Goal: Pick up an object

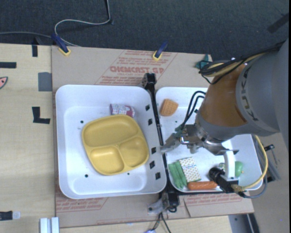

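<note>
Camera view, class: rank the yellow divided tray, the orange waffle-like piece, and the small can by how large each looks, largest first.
1. yellow divided tray, by far the largest.
2. small can and orange waffle-like piece: similar in apparent size; the tray partly hides the can, so I won't rank them.

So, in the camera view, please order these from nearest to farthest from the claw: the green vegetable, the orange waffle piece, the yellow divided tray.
From the claw:
1. Green vegetable, just below, right bin.
2. Orange waffle piece, above, same bin.
3. Yellow divided tray, left bin.
</note>
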Controlling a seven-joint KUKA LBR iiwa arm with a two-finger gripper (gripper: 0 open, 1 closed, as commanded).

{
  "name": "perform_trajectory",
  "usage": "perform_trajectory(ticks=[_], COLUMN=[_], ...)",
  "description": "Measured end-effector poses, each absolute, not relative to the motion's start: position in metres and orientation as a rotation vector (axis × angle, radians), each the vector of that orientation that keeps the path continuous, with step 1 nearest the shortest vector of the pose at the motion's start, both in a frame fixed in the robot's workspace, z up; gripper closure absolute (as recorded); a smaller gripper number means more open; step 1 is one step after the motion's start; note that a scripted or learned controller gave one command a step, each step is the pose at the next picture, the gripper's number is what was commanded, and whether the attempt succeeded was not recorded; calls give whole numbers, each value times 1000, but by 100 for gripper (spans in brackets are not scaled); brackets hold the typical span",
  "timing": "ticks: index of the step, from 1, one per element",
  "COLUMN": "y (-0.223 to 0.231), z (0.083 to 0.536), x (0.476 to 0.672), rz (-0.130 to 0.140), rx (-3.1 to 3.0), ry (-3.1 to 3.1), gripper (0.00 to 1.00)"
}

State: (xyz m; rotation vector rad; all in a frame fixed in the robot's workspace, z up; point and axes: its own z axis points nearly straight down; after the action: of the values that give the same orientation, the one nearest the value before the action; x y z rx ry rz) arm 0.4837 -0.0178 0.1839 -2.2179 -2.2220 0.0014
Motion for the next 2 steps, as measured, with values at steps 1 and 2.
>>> perform_trajectory(ticks=[1, 2], y=[-18, -18], z=[193, 202], x=[484, 484], rz=[2, 3], rx=[-2217, -2216], ry=[-2221, -2221], gripper=[100, 100])
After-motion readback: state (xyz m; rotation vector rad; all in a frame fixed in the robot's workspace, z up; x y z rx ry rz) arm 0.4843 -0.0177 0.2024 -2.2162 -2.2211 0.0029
